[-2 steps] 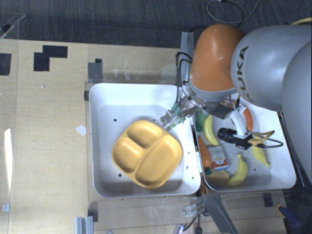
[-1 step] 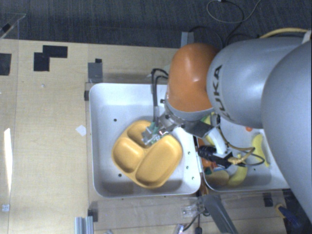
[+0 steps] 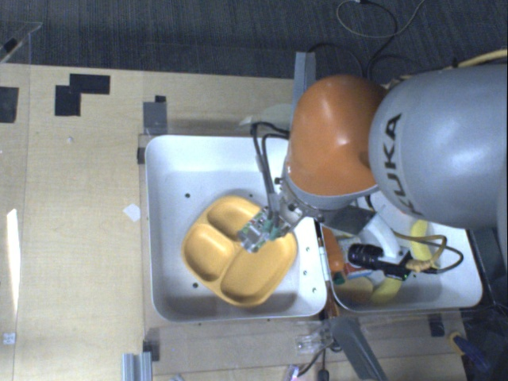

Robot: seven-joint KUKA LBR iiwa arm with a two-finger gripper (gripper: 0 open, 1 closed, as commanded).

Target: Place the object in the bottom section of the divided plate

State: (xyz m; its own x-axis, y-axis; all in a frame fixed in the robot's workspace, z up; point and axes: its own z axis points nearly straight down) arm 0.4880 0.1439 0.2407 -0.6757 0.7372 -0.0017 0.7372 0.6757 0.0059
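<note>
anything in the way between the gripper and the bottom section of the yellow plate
Nothing visible. The gripper hangs over the middle of the yellow divided plate in the left bin, right at the edge of the bottom section, with nothing lying between them.

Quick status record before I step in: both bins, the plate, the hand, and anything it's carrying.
left bin: holds the divided plate
divided plate: yellow, three sections, nothing seen lying in them
hand: over the plate's right side, near where the sections meet
object in hand: cannot tell
right bin: partly hidden by the arm; orange item and yellowish item visible
</note>
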